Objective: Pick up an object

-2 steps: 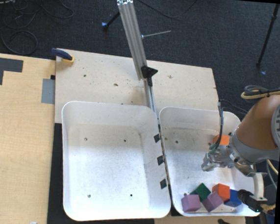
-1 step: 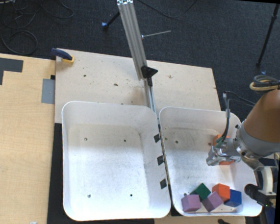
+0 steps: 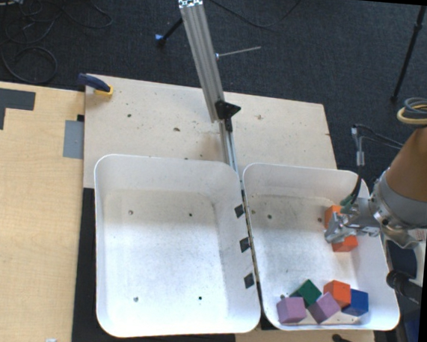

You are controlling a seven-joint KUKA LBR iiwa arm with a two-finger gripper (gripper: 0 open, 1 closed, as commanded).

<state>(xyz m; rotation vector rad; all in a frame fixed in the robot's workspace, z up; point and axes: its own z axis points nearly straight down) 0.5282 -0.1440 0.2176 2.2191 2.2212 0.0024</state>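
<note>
1. Since the gripper (image 3: 341,230) sits low in the right bin (image 3: 287,183) by its right wall, the target looks to be the orange block (image 3: 343,242) there.
2. Fingers: an orange block shows touching the metal fingertips, but whether they have closed on it I cannot tell.
3. Other candidates: green block (image 3: 309,291), second orange block (image 3: 339,291), blue block (image 3: 358,301) and two purple blocks (image 3: 291,309) clustered at the near edge.
4. To do well: centre the block between the fingers, close firmly, lift straight up clear of the wall.
</note>
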